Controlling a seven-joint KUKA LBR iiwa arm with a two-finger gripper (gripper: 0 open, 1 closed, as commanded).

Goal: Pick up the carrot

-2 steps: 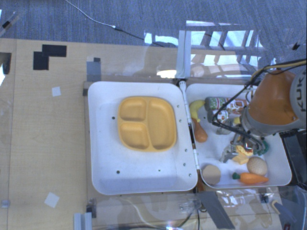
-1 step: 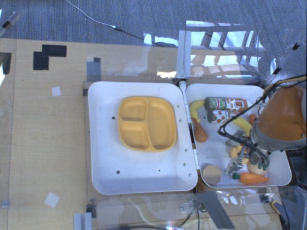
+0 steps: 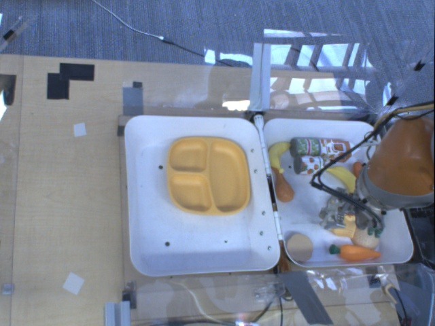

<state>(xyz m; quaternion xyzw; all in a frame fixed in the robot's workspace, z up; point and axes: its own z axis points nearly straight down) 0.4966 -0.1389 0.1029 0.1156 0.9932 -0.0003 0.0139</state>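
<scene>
Right bin (image 3: pixel 401 250) holds the carrot (image 3: pixel 357 252) just below the gripper (image 3: pixel 338 216).

You're looking at two white bins (image 3: pixel 136 202) on a pale wood bench (image 3: pixel 61 202) marked with black blocks (image 3: pixel 68 80). A yellow divided plate (image 3: pixel 207 174) sits in the left one. The carrot (image 3: pixel 358 252) is orange with a green tip, the bananas (image 3: pixel 340 175) yellow, the arm (image 3: pixel 401 161) orange-banded above grey.
</scene>
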